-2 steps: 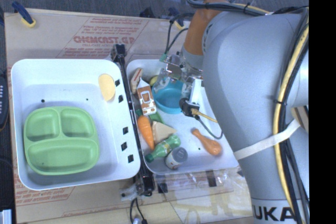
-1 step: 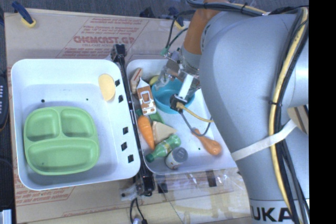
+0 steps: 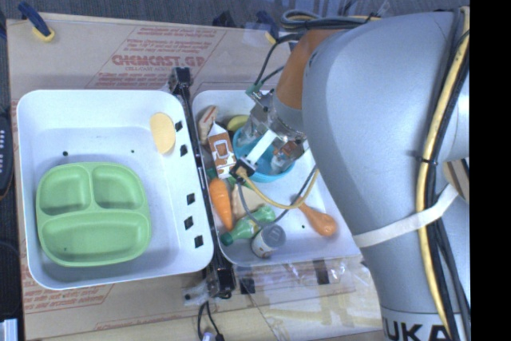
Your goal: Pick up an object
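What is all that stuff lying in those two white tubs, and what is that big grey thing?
Left bin: one, white, left of the bench.
Right bin: one, white, beside it, partly under the arm.
Divided tray: one, green, left bin.
Flat oval piece: one, yellow, left bin, near its right wall.
Carrot: one, orange, right bin, along its left wall.
Blue bowl: one, right bin, under the gripper.
Small carton: one, brown and white, right bin.
Orange gourd-shaped toy: one, right bin.
Cardboard sheet: one, brown, beneath the bins.
Arm: one, grey.
Gripper: one, over the blue bowl.
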Controlling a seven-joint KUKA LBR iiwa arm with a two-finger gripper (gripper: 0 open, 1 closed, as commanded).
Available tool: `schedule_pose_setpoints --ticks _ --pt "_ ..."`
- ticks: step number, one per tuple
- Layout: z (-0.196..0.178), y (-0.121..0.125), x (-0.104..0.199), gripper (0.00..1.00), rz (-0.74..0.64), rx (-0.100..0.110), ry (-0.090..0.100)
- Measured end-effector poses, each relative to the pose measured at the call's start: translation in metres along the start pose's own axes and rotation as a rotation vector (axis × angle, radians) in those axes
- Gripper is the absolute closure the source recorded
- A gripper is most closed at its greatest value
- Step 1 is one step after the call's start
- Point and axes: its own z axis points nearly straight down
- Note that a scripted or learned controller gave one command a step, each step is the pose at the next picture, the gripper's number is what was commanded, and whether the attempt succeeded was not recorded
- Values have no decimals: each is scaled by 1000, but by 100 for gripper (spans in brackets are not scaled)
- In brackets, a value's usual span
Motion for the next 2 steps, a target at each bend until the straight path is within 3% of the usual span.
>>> schedule_pose_setpoints --ticks 1,2 --pt "7 25 21 0 182 36 -28" --pt "0 -36 -55 0 244 6 10"
